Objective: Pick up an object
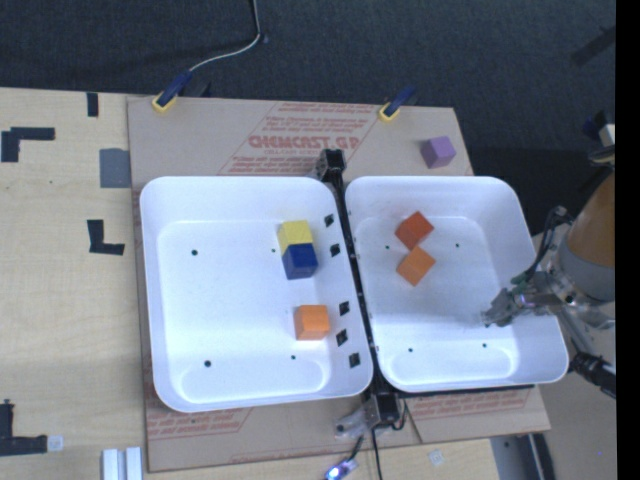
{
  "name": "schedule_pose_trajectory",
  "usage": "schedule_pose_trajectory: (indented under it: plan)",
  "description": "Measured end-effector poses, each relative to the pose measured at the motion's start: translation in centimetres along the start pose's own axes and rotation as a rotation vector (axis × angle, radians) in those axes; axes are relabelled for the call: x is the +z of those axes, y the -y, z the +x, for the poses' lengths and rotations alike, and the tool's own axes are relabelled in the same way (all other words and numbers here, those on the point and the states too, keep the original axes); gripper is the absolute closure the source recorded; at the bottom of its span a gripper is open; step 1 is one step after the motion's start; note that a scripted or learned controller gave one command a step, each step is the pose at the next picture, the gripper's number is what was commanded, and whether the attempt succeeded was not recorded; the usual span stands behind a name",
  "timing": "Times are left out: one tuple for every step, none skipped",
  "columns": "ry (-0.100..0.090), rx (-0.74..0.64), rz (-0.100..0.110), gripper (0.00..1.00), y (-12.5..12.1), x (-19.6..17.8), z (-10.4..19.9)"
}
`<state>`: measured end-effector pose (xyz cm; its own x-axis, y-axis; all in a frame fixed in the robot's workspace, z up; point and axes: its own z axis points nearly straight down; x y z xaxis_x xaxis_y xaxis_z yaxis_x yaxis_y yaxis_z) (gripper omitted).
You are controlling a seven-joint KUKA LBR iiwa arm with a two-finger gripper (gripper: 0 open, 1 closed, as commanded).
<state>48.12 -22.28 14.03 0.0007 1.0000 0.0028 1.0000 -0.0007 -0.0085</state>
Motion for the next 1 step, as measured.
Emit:
schedule_pose_trajectory:
  plan:
    - [0.004, 0.0, -0.008, 1.0, -0.29, 5.84, -0.07]
